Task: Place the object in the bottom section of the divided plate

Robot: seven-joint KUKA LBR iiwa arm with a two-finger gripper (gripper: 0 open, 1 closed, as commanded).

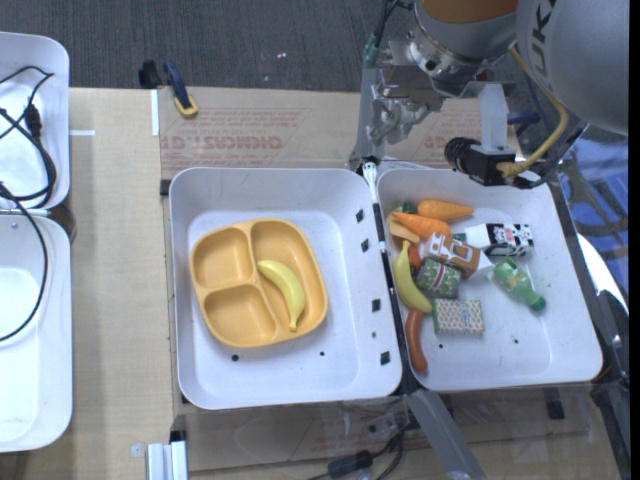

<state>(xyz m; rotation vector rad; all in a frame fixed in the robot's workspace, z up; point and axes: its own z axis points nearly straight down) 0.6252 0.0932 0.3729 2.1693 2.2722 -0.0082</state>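
Note:
A yellow banana (283, 290) lies in the large section on the right side of the yellow divided plate (225, 313), which sits in the left bin (340, 368). The plate's two smaller sections on its left hold nothing. My gripper (387, 133) hangs above the far edge of the bench, over the seam between the two bins and well back from the plate. It is open, with nothing between its fingers.
The right bin (560, 353) holds several items: carrots (443, 210), a second banana (407, 283), a green bottle (519, 283), a black-and-white carton (506, 238), small boxes (458, 316) and a red sausage (415, 340). A blue clamp (178, 88) sits at the back left.

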